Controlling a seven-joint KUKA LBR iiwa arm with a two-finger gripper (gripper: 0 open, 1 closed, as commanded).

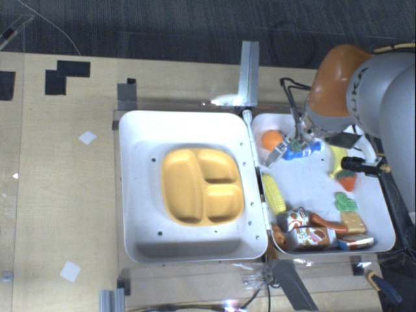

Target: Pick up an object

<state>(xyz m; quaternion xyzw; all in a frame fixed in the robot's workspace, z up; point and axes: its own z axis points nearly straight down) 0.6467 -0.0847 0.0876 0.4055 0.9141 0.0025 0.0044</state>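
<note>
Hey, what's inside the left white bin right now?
The left bin holds one yellow divided tray with three compartments, lying flat near its middle. Whatever is beneath the tray is covered and can't be seen.

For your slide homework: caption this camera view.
Arm's end effector low in right bin near orange ball; yellow tray in left bin.

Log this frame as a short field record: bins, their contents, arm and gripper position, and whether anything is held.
left bin: holds a yellow divided tray
right bin: orange ball, blue item, corn cob, carrot, green piece, cans, toast slice
arm: reaches in from the right over the right bin's far end
gripper: low beside the orange ball and blue item
held: nothing visibly between the fingers
fingers: state unclear
</note>
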